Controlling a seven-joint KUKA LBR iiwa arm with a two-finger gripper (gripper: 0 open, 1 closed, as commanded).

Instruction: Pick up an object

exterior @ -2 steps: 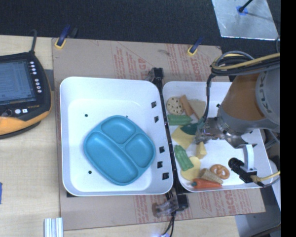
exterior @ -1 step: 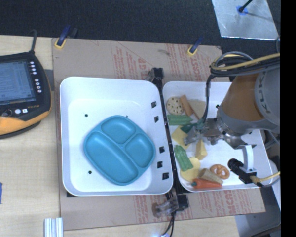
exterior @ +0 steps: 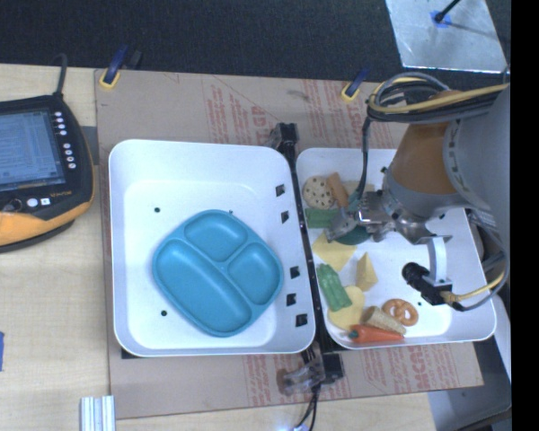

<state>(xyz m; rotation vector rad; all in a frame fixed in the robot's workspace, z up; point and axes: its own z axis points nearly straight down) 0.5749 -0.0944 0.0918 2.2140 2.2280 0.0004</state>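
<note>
Toy food (exterior: 355, 277) crowds your right bin's (exterior: 463, 330) left half: cookie, cheese wedges, green pieces, with pretzel (exterior: 400, 311) and carrot (exterior: 375, 335) near its front edge. Your gripper (exterior: 352, 225) sits low over the left-side pieces, its grip unreadable. A blue divided tray (exterior: 217, 272) lies in the left bin (exterior: 130, 241).

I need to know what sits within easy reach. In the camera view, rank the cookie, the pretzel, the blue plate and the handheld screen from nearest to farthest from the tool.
1. Cookie, right bin, just left of the tool.
2. Pretzel, right bin, toward the front edge.
3. Blue plate, left bin.
4. Handheld screen, on the bench at far left.
</note>
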